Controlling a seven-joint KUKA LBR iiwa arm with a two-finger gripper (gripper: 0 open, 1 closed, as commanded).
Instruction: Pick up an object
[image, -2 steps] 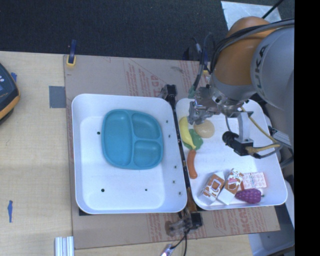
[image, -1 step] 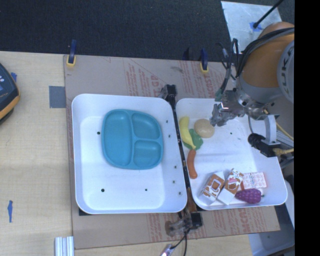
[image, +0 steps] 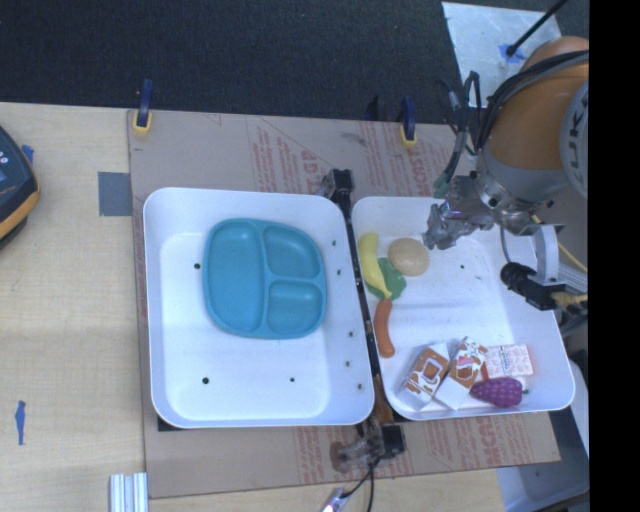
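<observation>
The likeliest target, a round beige potato-like toy (image: 408, 256), lies in the upper left part of the right-hand shallow white bin (image: 530, 330), touching a yellow banana-shaped toy (image: 371, 262) and a green leafy piece (image: 392, 282) on its left. The dark two-finger gripper (image: 443, 232) hangs just beside it on the right, near enough to look poised over it, but whether it is open or closed cannot be told from this view, and nothing can be seen between its tips. By that reading the pick is not yet made: the approach looks largely done, while closing on the toy and lifting it remain.

Further out in the same bin lie an orange carrot-shaped toy (image: 384, 328) by the left wall and, along the bottom edge, small printed cartons (image: 452, 372) with a purple grape cluster (image: 497, 391). The left-hand white bin (image: 180, 390) holds a teal divided plastic plate (image: 265, 278).
</observation>
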